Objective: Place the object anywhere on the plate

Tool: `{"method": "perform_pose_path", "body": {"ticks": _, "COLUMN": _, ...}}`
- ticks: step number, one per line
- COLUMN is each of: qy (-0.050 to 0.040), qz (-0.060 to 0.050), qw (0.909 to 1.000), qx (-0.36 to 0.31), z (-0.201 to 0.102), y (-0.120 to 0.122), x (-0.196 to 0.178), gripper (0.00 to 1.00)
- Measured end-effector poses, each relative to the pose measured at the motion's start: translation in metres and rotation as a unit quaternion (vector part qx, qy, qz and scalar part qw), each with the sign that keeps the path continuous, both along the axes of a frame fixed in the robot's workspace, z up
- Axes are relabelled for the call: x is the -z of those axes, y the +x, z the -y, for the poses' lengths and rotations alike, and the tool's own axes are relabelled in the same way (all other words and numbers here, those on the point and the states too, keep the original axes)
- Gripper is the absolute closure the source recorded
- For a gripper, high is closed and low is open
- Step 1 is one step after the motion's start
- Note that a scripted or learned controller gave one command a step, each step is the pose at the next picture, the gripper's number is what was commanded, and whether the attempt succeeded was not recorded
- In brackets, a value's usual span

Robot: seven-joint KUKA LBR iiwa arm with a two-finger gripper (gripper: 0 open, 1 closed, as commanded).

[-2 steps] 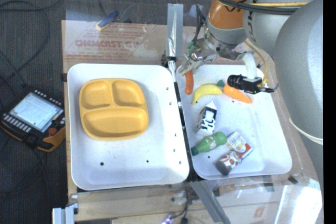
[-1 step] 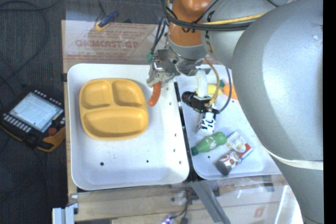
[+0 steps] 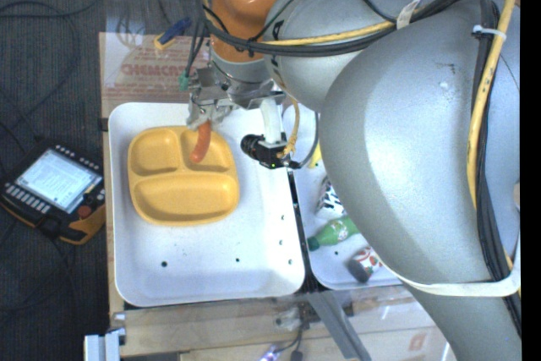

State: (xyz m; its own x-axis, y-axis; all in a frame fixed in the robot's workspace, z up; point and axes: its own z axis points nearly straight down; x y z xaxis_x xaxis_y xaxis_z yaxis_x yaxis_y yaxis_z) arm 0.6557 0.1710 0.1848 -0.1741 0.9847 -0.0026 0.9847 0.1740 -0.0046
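hanging a slim orange carrot-shaped object (image 3: pixel 199 144) right over the yellow three-compartment plastic plate (image 3: pixel 182 175)

the grey metal two-finger gripper (image 3: pixel 205 118) is pinching the top end of the orange thing, so it's clenched on it, and the object is pointing nearly straight down from the claw with a slight lean. its lower tip is sitting over the plate's upper right compartment, by the divider ridge. can't tell if it's touching yet. the plate is lying in the left shallow white bin (image 3: pixel 144 266), so i'd guess just letting go lands it.

Two white bins (image 3: pixel 203 283), one yellow divided plate (image 3: pixel 182 177), one orange sausage-shaped piece (image 3: pixel 199 144), one green bottle (image 3: pixel 334 232), one teach pendant (image 3: pixel 55 190).
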Motion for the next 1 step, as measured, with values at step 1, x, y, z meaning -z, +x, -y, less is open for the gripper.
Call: {"method": "perform_pose_path", "body": {"ticks": 1, "qy": -0.0003, "qz": 0.000, "qw": 1.0000, "qx": 0.000, "z": 0.0002, "y": 0.0001, "x": -0.0001, "gripper": 0.00}}
